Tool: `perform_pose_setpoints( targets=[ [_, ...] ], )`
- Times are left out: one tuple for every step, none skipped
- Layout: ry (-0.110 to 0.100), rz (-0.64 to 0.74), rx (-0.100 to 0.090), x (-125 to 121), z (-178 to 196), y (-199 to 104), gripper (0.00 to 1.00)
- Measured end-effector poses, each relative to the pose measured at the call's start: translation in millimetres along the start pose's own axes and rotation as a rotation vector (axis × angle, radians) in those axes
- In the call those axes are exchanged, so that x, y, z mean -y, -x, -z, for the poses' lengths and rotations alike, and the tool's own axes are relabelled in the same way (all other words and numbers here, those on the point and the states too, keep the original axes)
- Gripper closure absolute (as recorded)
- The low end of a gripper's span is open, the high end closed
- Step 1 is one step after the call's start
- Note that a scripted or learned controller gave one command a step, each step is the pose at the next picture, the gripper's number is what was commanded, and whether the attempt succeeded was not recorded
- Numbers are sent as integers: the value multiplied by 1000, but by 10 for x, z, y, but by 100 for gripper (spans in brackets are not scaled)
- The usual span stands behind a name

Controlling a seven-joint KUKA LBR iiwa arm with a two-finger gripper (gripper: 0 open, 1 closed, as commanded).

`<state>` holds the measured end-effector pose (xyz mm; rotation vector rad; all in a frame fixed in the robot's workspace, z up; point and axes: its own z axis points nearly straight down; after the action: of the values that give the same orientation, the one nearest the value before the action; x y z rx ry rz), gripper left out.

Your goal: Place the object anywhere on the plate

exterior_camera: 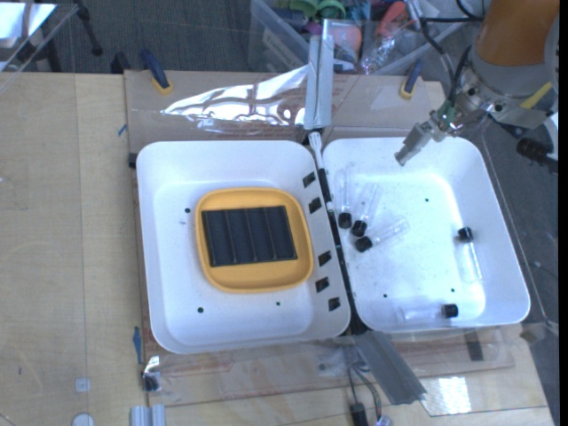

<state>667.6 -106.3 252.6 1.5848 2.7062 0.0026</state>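
The two-finger gripper (406, 155) hangs above the back edge of the right-hand shallow white bin (497, 238), at the end of the grey arm with its orange band (515, 16) reaching in from the upper right. Its narrow grey tip points down and to the left, and nothing lies between the fingers; it touches none of the objects in the bin. Whether the tip is spread or pressed together cannot be told at this angle.

The task's things, several clear plastic vials with black caps (368, 229), lie scattered on the floor of the right bin: a cluster near its left wall, one vial (468, 251) by the right wall, and another (426, 311) along the front wall. All sit well below and apart from the gripper.

The yellow, rounded-square plate with a dark ribbed centre (255, 238) rests flat in the middle of the left white bin (169, 238), with no vial on it.
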Motion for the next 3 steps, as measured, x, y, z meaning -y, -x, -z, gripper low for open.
perform_pose_setpoints(
  targets=[
    [0, 135, 2, 466, -22, 728, 0],
    [6, 135, 7, 457, 93, 739, 100],
    [1, 376, 3, 580, 64, 1011, 100]
  ],
)
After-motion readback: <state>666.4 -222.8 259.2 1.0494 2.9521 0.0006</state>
